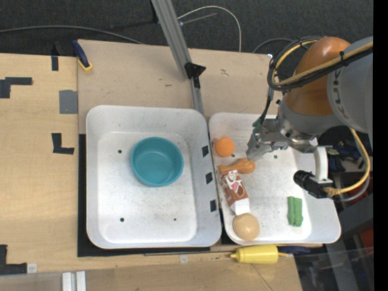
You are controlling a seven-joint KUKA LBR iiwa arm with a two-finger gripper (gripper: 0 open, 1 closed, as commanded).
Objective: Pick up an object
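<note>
Holding teal bowl (157,161): left bin (97,180)

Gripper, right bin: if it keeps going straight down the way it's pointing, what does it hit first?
Most likely the orange carrot-shaped piece, lying just below the gripper on the right bin floor. The orange ball sits slightly to the side. Depth is unclear from this slanted view.

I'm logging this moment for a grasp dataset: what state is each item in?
Teal bowl: upright, in left bin.
Orange ball: resting, right bin.
Snack packet: lying flat.
Green piece: lying flat.
Beige ball: resting.
Yellow bottle: on its side, outside the bins.
</note>
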